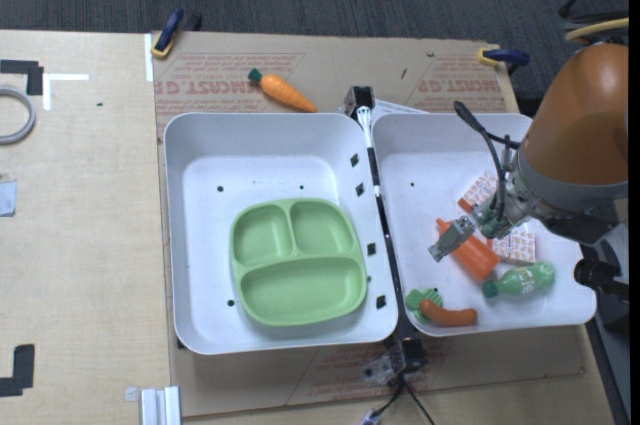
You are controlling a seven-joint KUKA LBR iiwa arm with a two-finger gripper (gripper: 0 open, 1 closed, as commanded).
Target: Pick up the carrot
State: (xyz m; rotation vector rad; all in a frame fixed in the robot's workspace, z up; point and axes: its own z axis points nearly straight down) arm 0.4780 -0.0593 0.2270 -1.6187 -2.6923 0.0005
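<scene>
An orange carrot [285,91] with a green stub lies on the cardboard behind the left bin, outside both bins. A second carrot-like toy [448,316], orange-red with green leaves, rests at the front edge of the right bin [420,163]. My gripper [455,239] is low in the right bin, against an orange cylinder-shaped object [477,258]. It is a hand's width behind the carrot-like toy and far from the carrot on the cardboard.
A green bottle [520,281] and a red-and-white packet [497,203] lie beside the gripper in the right bin. A green divided plate [297,261] sits in the left bin [200,213]. Clamps hold the cardboard's back corners.
</scene>
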